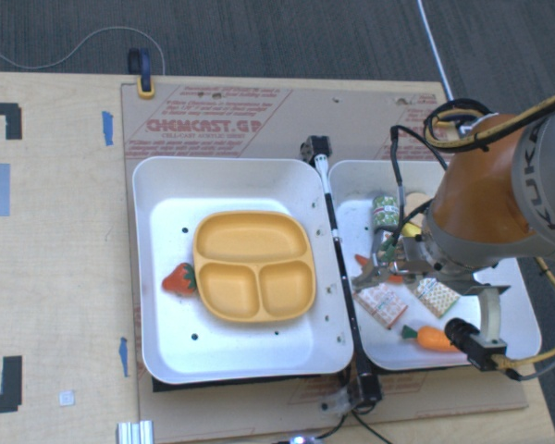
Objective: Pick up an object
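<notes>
A: Log the tool [381, 268] position for me.

B: You'll find it low in the right bin [523, 336], near that bin's left wall, with the grey arm [499, 202] and its orange band above it. Its metal fingers are among the clutter; you cannot tell from this angle whether they are spread or pressed together, and nothing shows pinched between them.

A: Candidate objects?

B: In the right bin you have a toy carrot [432, 339] near the front wall, a red-and-white patterned packet [381, 305] just below the tool, a second patterned packet [437, 295] beside it, and a small green-labelled can [386, 212] toward the back. In the left bin [157, 276] you have a yellow divided plate [255, 265] with a toy strawberry [178, 280] touching its left edge. Both bins rest on the desk [55, 248].
</notes>
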Action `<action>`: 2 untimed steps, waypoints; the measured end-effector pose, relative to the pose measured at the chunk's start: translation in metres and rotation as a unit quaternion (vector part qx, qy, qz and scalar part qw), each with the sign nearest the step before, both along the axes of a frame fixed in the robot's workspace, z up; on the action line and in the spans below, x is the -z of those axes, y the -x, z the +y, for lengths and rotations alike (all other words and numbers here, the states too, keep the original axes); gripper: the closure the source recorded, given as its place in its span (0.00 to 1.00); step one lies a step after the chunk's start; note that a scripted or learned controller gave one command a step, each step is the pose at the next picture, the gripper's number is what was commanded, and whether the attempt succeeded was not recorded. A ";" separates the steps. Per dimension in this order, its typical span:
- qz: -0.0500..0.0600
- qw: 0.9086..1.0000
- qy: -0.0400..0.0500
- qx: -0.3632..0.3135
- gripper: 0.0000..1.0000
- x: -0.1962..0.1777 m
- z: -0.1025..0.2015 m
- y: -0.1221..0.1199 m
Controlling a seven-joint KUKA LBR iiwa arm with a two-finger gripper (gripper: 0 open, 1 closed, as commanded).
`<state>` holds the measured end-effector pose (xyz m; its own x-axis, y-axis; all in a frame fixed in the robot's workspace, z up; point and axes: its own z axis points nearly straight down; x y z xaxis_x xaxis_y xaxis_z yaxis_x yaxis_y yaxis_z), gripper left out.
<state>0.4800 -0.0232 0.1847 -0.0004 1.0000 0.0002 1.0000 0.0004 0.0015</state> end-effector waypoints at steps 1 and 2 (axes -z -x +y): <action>0.000 1.000 0.000 0.001 0.00 0.088 -0.070 0.000; -0.003 1.000 0.001 0.001 1.00 0.078 -0.070 -0.001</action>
